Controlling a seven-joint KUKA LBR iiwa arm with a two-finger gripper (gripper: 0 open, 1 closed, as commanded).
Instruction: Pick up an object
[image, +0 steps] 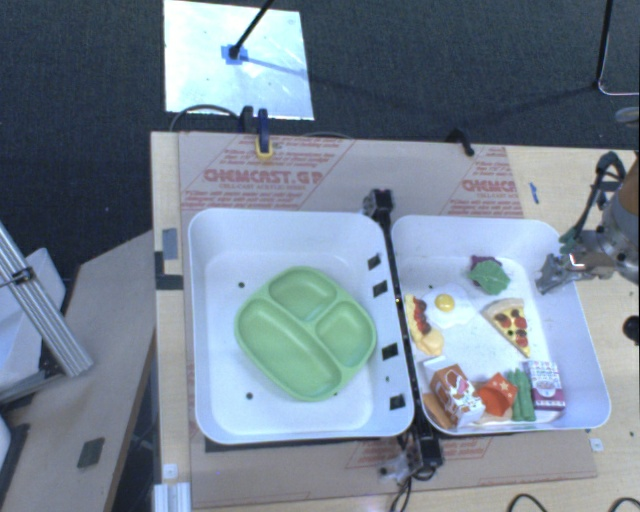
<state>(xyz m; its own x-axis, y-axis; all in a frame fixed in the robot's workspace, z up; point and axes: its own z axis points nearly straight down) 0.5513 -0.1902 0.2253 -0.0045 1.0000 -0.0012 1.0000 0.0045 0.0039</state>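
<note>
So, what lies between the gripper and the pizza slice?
In the camera view, only bare white bin floor lies between the gripper and the pizza slice.

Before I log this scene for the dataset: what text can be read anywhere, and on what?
"CHEMCAST GP", red print on the board's protective film under the bins, repeated at the right, partly cut off.
Small carton: print too blurred to read.
Red-and-white packet: print too small to read.
</note>
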